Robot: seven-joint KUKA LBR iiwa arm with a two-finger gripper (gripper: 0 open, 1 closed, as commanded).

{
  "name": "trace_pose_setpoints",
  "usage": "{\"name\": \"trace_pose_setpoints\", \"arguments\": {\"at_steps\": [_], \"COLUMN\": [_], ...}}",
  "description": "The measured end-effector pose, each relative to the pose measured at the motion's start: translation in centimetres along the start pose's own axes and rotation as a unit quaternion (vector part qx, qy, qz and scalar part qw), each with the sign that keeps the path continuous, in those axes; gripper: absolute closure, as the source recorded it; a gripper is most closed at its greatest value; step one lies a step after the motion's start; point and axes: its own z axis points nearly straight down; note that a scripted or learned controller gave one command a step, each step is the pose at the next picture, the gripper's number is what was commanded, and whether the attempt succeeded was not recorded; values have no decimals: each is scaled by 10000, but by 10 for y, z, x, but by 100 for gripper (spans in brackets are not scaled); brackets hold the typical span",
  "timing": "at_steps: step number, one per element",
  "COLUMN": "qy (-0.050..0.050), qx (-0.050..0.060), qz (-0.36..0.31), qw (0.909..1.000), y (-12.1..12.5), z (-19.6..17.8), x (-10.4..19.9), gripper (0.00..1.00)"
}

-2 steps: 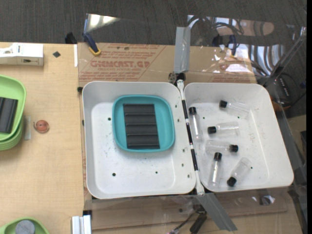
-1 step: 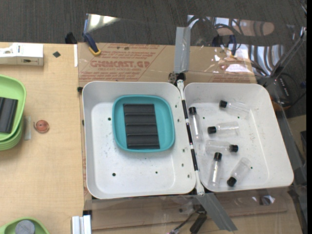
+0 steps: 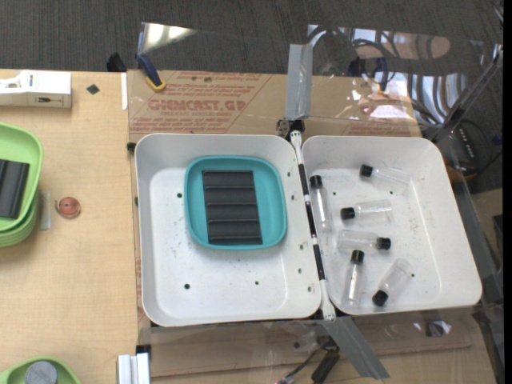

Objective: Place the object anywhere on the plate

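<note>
Your candidates are the clear plastic vials with black caps, about six of them, lying scattered on their sides in the right-hand white bin, right of centre in the frame. They are well apart from one another, except one that lies along the bin's left wall.

They look light, rigid and smooth, so expect one to roll or squirt sideways if you pinch it off-centre. Take it across the middle of the barrel, square to its long axis. The see-through bodies are faint against the white floor; trust the dark caps to tell you which way each one points. The vial near the bin's middle looks like the easiest pick, since it has room on both sides.

The target, a teal square plate carrying a dark ribbed insert, sits in the left-hand white bin, at the centre of the frame.

Beyond the bins, a cardboard sheet lies above them on the wooden tabletop, and a green tray shows at the left edge.
</note>
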Motion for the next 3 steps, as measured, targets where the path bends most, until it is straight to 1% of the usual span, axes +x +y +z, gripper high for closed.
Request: {"name": "trace_pose_setpoints", "arguments": {"at_steps": [3], "qy": [4], "qx": [0], "qz": [81], "qw": [10000], "y": [0], "z": [0], "x": [1], "gripper": [0]}}
